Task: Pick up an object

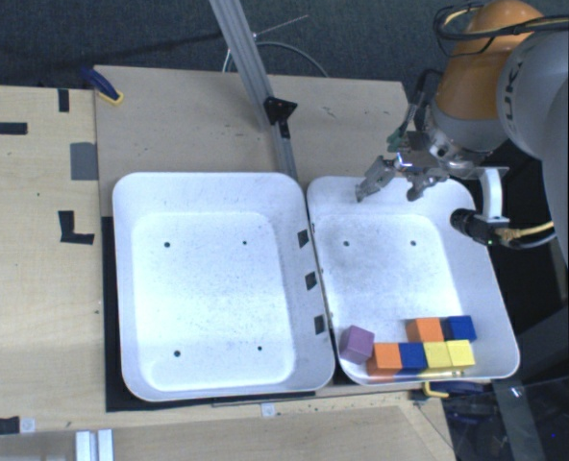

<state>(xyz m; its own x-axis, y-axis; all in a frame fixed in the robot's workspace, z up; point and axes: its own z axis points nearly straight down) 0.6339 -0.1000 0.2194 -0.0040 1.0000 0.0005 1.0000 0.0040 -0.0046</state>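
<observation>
My gripper point(392, 186) hangs over the far rim of the right bin point(381, 257), fingers spread open and nothing between them. At that bin's near edge lies a cluster of small blocks: a purple one point(358, 342), two orange ones point(387, 355) point(424, 330), two blue ones point(412, 355) point(459, 328) and two yellow ones point(438, 354) point(460, 352). The gripper is well away from them, toward the far side of the bin.
The left bin point(208, 286) sits beside the right one. A slanted metal pole point(251, 60) runs from the top down to the gap between the bins. Black cable point(486, 227) hangs at the right bin's right rim.
</observation>
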